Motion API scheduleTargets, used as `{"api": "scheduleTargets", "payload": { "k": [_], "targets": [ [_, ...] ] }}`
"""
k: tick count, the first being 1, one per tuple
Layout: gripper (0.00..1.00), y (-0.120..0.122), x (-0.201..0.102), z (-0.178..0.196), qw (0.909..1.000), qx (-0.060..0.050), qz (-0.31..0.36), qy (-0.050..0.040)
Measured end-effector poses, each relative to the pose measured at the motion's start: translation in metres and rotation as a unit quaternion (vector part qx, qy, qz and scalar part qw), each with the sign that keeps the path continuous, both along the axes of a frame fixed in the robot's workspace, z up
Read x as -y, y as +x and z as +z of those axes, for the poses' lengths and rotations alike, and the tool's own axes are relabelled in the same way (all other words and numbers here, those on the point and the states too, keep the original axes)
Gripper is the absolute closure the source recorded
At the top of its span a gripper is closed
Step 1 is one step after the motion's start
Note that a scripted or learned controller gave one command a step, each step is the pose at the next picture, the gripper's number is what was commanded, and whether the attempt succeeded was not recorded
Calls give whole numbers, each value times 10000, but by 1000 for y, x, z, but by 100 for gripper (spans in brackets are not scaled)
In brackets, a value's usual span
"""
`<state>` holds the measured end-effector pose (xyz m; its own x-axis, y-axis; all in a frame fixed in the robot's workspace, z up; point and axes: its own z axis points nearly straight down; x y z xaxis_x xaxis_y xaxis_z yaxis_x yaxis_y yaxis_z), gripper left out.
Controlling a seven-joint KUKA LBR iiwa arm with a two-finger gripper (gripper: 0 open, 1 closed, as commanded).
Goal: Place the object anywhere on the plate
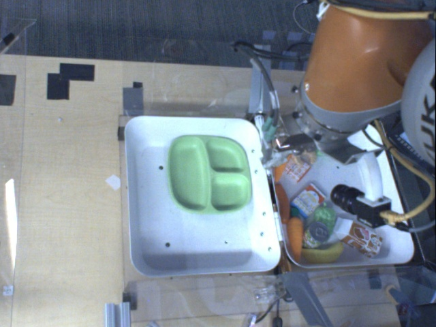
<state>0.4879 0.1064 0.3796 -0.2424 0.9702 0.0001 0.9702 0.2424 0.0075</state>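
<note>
Green plate (208, 173) lies bare in my left bin (146, 244). My end effector (289, 143) hangs over the right bin's (398, 251) clutter; its grip I cannot tell.

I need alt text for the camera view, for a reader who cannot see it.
A green divided plate lies in the left white bin; the right bin holds a carrot, banana and small packets, with the grey-and-orange arm over it.

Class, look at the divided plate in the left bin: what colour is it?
Light green. The plate shows plainly in the camera view, lying in the white left bin.
</note>
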Motion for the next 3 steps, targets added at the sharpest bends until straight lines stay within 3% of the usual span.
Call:
{"api": "scheduleTargets", "payload": {
  "k": [1,2,3],
  "targets": [
    [100,0,15,-102,10000,-17,-92,-5],
    [100,-1,-53,-142,10000,-31,32,-6],
    [0,-1,-53,-142,10000,-29,27,-5]
  ]
}}
